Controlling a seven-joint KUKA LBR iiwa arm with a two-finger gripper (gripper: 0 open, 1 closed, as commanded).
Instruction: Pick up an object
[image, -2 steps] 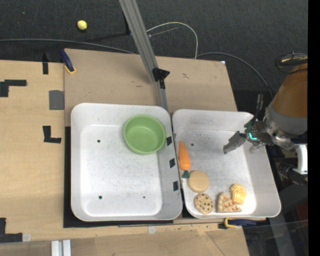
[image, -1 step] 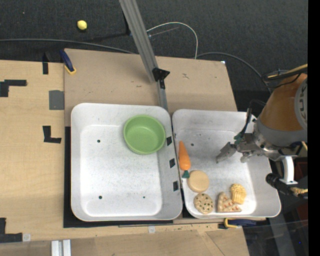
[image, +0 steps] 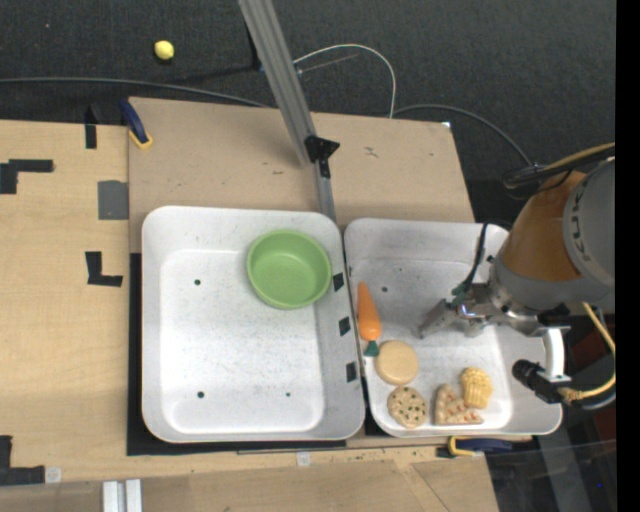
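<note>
- Your two bins (image: 170, 300) look like matt white plastic, speckled with dark scuffs.
- The bowl (image: 289, 268) you see is smooth green plastic with a soft sheen.
- The carrot (image: 369, 313) looks like smooth orange plastic.
- The cookie (image: 407, 406), bun (image: 397, 362) and corn (image: 476, 385) seem matt; you can't tell their material.
- Your bench (image: 60, 300) reads as matt tan board, dark tape on it.
- The pole (image: 283, 80) looks like dull grey metal.
- The arm's (image: 545, 250) orange band looks glossy.
</note>
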